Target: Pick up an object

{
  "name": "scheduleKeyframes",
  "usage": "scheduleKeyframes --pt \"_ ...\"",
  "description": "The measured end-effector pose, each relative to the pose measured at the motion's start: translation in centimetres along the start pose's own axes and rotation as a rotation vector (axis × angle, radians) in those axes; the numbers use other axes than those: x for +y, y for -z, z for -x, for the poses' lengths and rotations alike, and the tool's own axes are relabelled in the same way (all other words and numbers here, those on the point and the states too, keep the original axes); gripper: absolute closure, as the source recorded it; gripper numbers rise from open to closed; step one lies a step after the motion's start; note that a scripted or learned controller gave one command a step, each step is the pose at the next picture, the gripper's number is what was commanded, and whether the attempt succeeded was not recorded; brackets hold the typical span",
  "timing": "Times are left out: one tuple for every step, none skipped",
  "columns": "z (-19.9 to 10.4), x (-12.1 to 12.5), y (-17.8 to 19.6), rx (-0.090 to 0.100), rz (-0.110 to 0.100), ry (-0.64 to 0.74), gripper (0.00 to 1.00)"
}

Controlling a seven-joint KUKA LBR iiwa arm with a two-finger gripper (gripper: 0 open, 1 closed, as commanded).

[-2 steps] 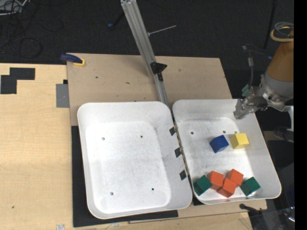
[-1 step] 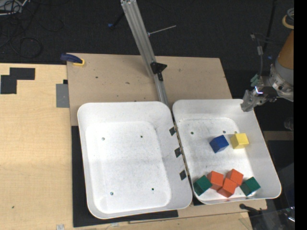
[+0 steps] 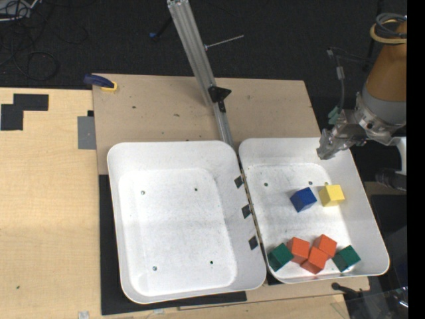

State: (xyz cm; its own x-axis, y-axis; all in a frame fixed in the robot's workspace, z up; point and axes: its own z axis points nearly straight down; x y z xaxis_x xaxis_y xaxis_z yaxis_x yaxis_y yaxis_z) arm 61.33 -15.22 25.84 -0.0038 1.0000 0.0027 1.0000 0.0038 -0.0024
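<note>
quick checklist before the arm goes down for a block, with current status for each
1. Blocks within the right bin: ok, all lie inside it.
2. Easy target: ok, the blue block and yellow block sit apart from the pile.
3. Pile at the near edge: not ok, orange blocks and green blocks are packed touching.
4. Gripper over a block: not ok, it hangs at the bin's far right rim, away from the blocks.
5. Gripper carrying nothing: ok, no block on it.
6. Jaws open: cannot tell.
</note>
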Motion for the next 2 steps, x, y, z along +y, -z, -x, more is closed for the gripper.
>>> scheduleKeyframes --pt "-4.0 -1.3 -0.9 0.000 -0.002 -0.001 1.00" --pt "-9.2 -2.2 -1.1 0.000 -0.002 0.001 1.00"
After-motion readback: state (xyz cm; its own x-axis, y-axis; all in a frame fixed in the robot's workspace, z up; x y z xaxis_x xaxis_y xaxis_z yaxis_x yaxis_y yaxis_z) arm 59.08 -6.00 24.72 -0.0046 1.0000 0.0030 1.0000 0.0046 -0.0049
